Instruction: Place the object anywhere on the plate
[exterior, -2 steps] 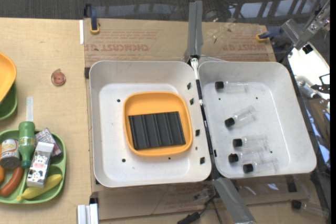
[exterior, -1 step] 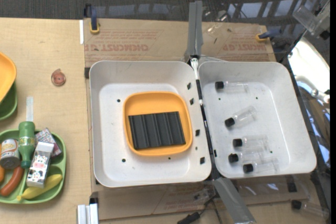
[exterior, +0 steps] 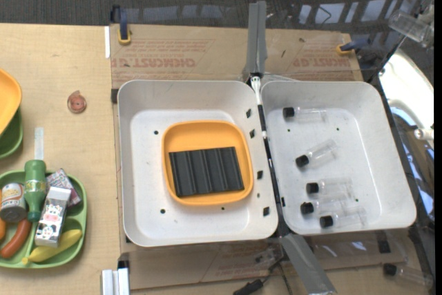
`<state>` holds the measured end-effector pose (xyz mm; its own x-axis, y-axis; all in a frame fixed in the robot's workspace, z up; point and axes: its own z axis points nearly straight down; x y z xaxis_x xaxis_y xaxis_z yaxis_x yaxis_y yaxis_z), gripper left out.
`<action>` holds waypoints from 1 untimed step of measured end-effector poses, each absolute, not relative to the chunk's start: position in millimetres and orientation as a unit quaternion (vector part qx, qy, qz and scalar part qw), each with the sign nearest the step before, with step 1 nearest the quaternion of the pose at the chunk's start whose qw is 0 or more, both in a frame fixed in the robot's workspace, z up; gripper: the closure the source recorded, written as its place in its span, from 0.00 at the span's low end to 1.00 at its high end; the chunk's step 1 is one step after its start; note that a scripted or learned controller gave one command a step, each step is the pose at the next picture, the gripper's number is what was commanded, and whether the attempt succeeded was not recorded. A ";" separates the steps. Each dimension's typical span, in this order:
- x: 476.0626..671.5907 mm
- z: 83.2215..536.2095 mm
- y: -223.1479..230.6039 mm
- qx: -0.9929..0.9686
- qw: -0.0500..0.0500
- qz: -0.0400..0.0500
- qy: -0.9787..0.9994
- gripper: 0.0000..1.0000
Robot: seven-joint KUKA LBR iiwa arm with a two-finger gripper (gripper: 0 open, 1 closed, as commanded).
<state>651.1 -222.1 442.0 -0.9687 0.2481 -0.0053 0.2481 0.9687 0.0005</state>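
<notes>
Left bin [exterior: 141,169]: orange plate [exterior: 206,130] carrying a black ribbed block [exterior: 207,171]. Right bin [exterior: 376,148]: five clear vials [exterior: 314,154] with black caps, lying loose and well apart from the plate. End effector state: cannot tell.

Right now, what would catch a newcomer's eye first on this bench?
The orange plate in the left bin, with a dark ribbed block lying on it. Next, five clear vials with black caps scattered in the right bin, and a green tray of toy food far left.
</notes>
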 end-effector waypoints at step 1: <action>652.5 437.3 -218.2 -0.037 0.002 0.000 0.999 1.00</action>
